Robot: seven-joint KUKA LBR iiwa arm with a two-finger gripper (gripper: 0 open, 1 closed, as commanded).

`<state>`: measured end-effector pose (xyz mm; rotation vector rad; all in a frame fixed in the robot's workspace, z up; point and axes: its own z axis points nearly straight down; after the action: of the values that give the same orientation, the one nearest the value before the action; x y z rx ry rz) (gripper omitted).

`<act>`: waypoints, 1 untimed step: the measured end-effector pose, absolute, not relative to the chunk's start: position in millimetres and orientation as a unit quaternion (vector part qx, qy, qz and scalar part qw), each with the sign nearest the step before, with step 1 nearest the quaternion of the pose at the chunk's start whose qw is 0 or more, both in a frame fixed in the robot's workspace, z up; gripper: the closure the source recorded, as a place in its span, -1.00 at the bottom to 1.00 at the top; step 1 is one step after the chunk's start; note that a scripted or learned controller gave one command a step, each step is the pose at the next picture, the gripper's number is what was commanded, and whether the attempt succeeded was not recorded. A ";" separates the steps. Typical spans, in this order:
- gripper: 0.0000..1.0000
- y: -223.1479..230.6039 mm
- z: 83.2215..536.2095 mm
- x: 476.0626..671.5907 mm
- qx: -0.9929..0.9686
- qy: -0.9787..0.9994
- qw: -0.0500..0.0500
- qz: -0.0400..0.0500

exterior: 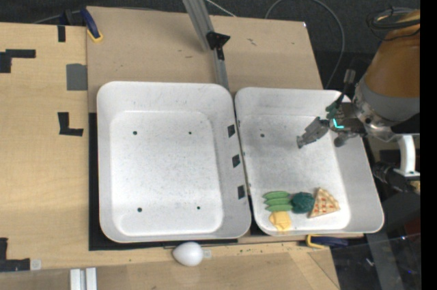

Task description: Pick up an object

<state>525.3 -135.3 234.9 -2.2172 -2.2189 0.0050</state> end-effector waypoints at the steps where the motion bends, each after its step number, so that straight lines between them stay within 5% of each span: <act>1: -1.00 -135.4 237.1 526.1 -0.706 -0.708 0.001 0.000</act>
<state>526.1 -135.4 237.1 -2.2182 -2.2230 0.0012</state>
